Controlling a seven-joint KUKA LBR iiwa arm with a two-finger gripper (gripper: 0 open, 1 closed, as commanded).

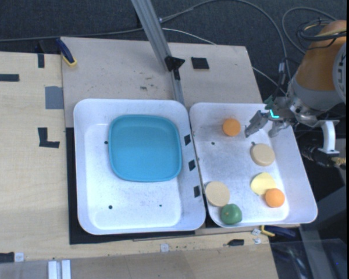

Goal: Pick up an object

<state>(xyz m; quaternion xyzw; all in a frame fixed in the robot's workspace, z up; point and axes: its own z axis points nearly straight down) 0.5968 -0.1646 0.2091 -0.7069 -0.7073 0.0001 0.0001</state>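
Nearest target: tan disc (262, 154), flat in right bin (299, 214), just below claw (264, 128). Orange ball (231, 127) just left of claw, near bin's top. Further down: yellow piece (262, 182) touching a second orange (274, 197), tan puck (217, 193), green ball (231, 214). Claw spread wide, holding nothing, above bin's upper right. Best to centre over one item, drop straight, close only once level with it; for ball, beware rolling. Blue plate (145, 147) in left bin (90, 156), well apart
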